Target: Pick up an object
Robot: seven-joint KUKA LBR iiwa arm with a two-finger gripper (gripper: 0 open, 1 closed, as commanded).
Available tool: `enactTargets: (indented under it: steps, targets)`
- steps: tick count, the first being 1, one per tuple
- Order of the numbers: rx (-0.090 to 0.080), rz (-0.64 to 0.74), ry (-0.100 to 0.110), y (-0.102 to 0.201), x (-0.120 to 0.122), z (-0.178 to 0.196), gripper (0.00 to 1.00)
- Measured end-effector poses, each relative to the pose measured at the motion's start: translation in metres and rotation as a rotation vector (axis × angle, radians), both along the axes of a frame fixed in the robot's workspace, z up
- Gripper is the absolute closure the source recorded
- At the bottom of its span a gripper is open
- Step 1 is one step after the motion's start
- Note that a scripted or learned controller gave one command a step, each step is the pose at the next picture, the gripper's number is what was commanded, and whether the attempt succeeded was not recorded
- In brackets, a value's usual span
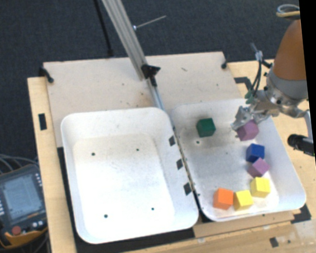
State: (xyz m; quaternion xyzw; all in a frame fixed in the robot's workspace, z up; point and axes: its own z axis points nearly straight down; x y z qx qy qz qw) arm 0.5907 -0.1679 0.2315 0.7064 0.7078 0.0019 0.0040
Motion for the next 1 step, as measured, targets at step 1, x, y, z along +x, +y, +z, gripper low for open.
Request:
enactTargets:
  steps: [1]
  targets:
    - [0.002, 0.002, 0.005, -0.0011, 0.0008, 0.0212, 1.00]
